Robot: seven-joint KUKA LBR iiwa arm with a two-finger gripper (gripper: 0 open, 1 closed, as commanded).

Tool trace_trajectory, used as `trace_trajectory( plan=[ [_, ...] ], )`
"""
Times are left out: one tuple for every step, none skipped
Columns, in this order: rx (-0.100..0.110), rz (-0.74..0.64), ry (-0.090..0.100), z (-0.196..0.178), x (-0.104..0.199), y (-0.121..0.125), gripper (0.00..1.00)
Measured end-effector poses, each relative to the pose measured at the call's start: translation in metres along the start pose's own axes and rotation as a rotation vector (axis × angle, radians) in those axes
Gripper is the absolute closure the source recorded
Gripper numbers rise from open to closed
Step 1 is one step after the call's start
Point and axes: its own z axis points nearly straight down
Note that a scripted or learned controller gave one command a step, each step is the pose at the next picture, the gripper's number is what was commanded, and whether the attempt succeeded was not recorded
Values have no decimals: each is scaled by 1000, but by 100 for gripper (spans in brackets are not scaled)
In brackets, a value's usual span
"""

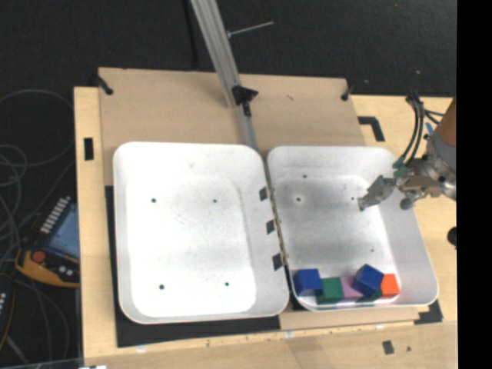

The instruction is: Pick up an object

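Note:
Several small blocks lie along the front edge of the right bin (338,167): a blue block (307,280), a green block (331,288), a pink block (351,288), a second blue block (369,278) and an orange block (390,284). My gripper (378,191) reaches in from the right, over the bin's upper right part, well above and behind the blocks. One grey finger (373,193) points left and down. Nothing shows between the fingers.
The left bin (188,229) sits beside the right one on the wooden bench. A metal pole (223,60) slants from the top toward the gap between the bins. Cables and a handheld controller (50,244) lie off the bench at left.

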Motion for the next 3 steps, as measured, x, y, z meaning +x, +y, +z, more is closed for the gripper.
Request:
trace_trajectory(
  plan=[
    [-4,-12,1,-43,57,-9,0],
    [9,-3,2,68,66,10,0],
    [-7,-1,-2,-44,44,-30,0]
  ],
)
